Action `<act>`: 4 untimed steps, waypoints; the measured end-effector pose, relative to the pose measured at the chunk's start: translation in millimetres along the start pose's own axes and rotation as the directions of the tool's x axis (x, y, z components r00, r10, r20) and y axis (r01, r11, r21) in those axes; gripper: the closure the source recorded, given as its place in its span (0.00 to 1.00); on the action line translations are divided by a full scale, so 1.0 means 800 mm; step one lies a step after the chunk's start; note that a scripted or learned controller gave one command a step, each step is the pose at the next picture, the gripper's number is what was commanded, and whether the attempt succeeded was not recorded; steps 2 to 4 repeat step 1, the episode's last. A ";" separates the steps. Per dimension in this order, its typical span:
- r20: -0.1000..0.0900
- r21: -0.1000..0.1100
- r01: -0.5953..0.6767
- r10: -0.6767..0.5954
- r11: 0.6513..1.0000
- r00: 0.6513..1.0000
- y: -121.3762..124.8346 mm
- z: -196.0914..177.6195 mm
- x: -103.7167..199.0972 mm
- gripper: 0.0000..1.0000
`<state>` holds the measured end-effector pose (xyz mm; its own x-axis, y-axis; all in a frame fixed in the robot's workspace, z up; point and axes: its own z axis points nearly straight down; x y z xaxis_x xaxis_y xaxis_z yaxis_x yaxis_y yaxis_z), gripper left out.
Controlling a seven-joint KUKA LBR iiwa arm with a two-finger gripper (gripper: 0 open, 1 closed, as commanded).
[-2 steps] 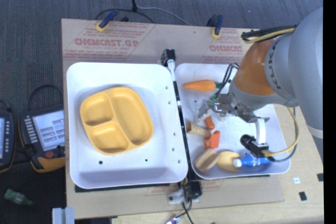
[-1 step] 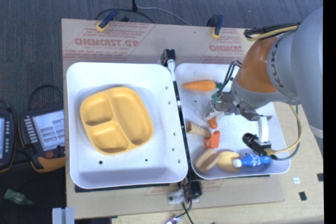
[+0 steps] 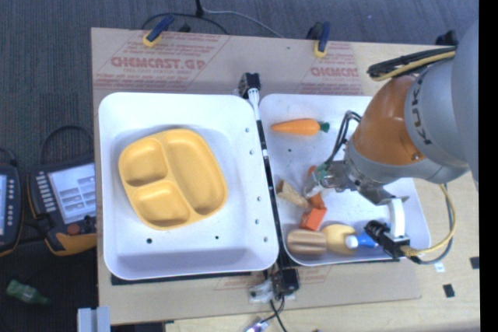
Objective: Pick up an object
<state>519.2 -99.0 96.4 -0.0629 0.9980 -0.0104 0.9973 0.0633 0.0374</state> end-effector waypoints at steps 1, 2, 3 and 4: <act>-0.009 0.036 -0.016 0.017 0.999 1.000 0.068 -0.119 0.060 1.00; -0.009 0.036 -0.016 0.017 0.999 1.000 0.068 -0.119 0.060 1.00; -0.009 0.036 -0.016 0.017 0.999 1.000 0.068 -0.119 0.060 1.00; -0.009 0.036 -0.016 0.017 0.999 1.000 0.068 -0.119 0.060 1.00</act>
